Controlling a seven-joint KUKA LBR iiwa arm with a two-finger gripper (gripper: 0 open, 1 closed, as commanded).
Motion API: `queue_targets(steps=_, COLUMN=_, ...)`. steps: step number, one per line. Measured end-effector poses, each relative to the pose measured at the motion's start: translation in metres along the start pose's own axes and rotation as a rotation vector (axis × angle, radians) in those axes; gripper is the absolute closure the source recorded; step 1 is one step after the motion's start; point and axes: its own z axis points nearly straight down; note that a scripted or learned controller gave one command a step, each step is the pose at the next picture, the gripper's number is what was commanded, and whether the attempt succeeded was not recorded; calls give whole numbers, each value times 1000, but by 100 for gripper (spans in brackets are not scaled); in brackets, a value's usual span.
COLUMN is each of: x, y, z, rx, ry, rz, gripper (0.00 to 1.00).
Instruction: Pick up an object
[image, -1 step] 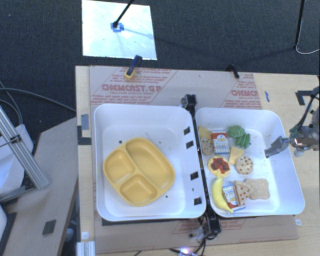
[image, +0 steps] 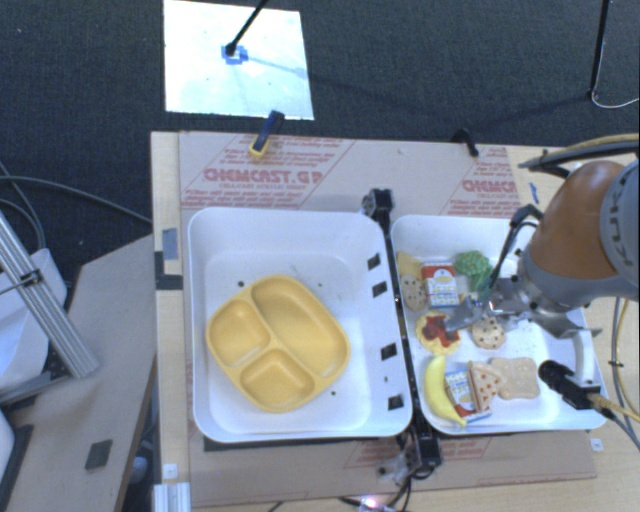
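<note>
My gripper (image: 462, 318) hung low in the right bin (image: 580, 400), centre-right of frame; I couldn't tell its jaw state. The red toy (image: 435, 330) lay just left and below, the cookie (image: 489, 335) just right.

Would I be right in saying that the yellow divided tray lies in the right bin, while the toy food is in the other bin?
Not quite: the camera view shows the yellow divided tray in the left bin; the toy food is in the right bin.
</note>
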Motion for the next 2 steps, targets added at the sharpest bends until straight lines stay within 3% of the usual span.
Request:
queue_targets(steps=1, x=18, y=2, z=48, rx=-13, ry=-7, rz=7, gripper=0)
queue_targets(steps=2, x=75, y=-45, z=-52, rx=-8, ry=-2, rz=3, gripper=0)
